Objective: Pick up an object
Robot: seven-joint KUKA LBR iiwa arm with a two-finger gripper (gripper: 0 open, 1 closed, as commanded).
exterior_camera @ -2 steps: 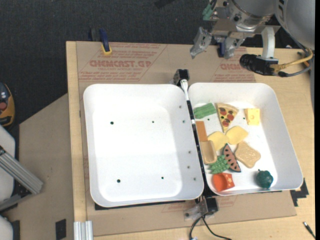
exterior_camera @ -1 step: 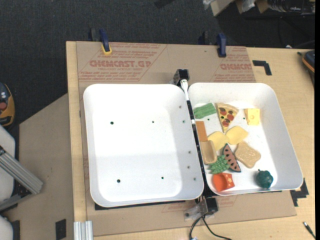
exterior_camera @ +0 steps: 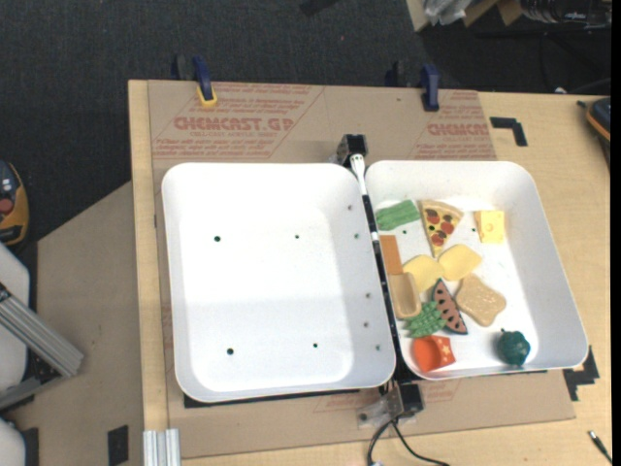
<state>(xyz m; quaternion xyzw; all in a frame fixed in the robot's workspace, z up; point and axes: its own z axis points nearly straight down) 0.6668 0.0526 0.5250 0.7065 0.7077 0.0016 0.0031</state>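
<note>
Toy food pieces, the things to pick from, all lie in the right bin (exterior_camera: 543, 260), crowded toward its left and lower part. Going from left to right: the left bin (exterior_camera: 194, 260) is white with 4 small dark dots on its floor and carries no pieces. The 2 bins touch along the middle seam. Just right of that seam lie a green flat piece (exterior_camera: 395, 215), an orange-brown strip (exterior_camera: 390, 252) and a tan bread-like piece (exterior_camera: 403, 297). Next come a pizza slice (exterior_camera: 441, 224), 2 pale yellow pieces (exterior_camera: 441, 265) that touch each other, a watermelon slice (exterior_camera: 447, 307), a small green leafy piece (exterior_camera: 423, 324) and a red piece (exterior_camera: 433, 352). Further right are a yellow cheese block (exterior_camera: 491, 226), standing a little apart, a toast slice (exterior_camera: 481, 300) and a dark green round piece (exterior_camera: 513, 347) near the lower rim.

About the pincer I cannot tell if it is released or clenched, so I judge that no grasp is begun.

I think the main risk is the crowding. The middle pieces touch or overlap, so a descent there may catch 2 things or push one aside. Flat pieces lie low on the floor and may slip away. Pieces beside the seam wall leave little room on 1 side. The cheese block and the green round piece look the safer targets.
</note>
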